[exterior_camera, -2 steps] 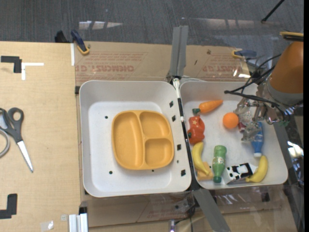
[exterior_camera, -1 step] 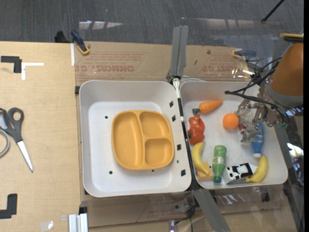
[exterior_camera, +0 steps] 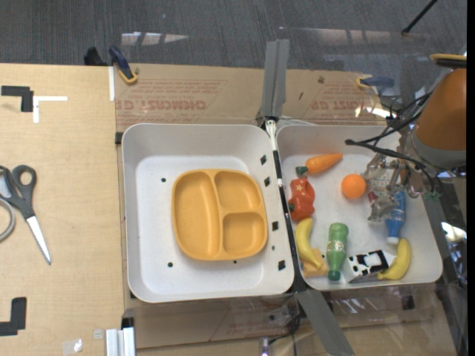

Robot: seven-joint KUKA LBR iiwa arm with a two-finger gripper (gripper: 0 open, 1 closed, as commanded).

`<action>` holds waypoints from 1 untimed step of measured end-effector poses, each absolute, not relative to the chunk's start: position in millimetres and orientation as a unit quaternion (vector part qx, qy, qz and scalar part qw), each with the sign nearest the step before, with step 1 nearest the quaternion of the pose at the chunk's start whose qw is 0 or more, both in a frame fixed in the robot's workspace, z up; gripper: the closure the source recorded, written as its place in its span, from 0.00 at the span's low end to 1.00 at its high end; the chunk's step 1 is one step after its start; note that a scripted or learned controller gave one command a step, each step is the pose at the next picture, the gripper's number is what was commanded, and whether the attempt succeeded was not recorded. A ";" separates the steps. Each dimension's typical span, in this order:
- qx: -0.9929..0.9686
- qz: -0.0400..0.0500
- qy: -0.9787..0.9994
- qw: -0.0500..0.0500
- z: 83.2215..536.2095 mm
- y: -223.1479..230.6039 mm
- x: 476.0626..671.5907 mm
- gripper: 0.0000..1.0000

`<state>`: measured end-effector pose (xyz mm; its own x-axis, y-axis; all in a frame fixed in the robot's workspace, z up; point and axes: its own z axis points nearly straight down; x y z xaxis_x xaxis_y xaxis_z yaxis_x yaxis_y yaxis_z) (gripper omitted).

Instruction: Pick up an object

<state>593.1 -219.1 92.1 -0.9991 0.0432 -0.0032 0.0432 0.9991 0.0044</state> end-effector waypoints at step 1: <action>0.021 0.001 1.000 0.005 103.0 -218.8 595.0 1.00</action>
